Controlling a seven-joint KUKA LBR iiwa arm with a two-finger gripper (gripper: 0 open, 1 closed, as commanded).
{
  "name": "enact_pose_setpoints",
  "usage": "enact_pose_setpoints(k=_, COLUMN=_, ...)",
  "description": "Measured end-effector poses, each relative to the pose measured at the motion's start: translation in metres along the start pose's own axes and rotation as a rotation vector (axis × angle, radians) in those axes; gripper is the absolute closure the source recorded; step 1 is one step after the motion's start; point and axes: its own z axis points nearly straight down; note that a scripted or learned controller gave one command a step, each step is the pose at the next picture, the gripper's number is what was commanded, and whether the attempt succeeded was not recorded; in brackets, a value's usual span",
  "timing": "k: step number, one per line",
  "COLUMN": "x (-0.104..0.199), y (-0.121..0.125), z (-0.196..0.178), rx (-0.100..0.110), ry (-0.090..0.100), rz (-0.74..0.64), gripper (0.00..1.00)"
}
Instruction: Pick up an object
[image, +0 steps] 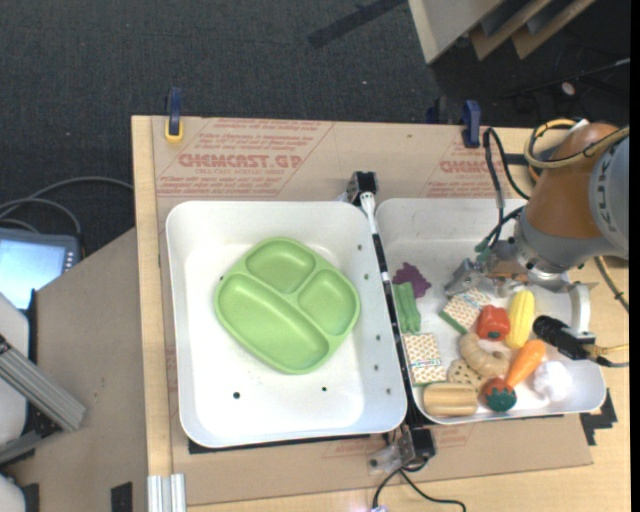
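Observation:
My gripper (472, 274) hangs low over the upper middle of the right bin (440, 215), reaching in from the right. Just below it lie a patterned cracker (462, 311), a red-orange pepper (492, 322) and a yellow corn cob (521, 314). To its left sit a purple piece (408, 277) and a long green piece (406, 307). Nothing shows as held.
Lower in the right bin are a carrot (526, 362), a beige ring (482, 352), a bread roll (450, 400), a second patterned cracker (422, 356), a red berry (500, 397) and a white lump (550, 380). The left bin (200, 300) holds a green divided plate (288, 305).

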Motion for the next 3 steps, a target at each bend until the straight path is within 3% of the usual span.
enact_pose_setpoints(k=1, x=-0.059, y=-0.001, z=-0.001, rx=-0.010, ry=0.000, rz=-0.004, gripper=0.00)
enact_pose_setpoints(k=2, x=-0.016, y=0.075, z=-0.097, rx=-0.023, ry=-0.005, rz=-0.011, gripper=0.00)
enact_pose_setpoints(k=3, x=-0.004, y=0.083, z=-0.073, rx=-0.011, ry=-0.003, rz=-0.006, gripper=0.00)
